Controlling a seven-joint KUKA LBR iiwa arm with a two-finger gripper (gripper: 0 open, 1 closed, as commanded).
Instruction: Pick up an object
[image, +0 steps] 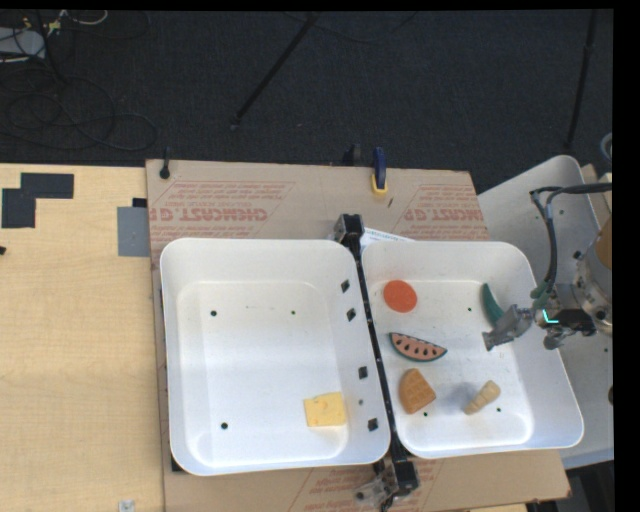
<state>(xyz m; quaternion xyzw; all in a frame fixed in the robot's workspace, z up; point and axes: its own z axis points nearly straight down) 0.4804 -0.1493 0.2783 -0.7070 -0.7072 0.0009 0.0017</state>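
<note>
The gripper (497, 318) hangs over the right bin (545, 425), at about 3 o'clock within it, close to that bin's right wall. One finger (491, 300) is dark green and points toward 11 o'clock; the other is grey and points toward 8 o'clock, so the fingers are spread apart with nothing between them. The wrist hardware and a dark cable trail off toward 3 o'clock.

Four objects lie on the floor of the right bin. An orange disc (401, 296) sits at about 10 o'clock in the bin. A watermelon slice (417, 347), red with a dark rind, lies just below it, near the bin's centre-left. A brown wedge (416, 391), like a piece of bread, lies at about 7 o'clock. A small tan piece (482, 397) lies at about 5 o'clock, below the gripper and apart from it.

The left bin (190, 300) holds a yellow cheese block (326, 411) at about 5 o'clock, near the divider between the bins.
</note>
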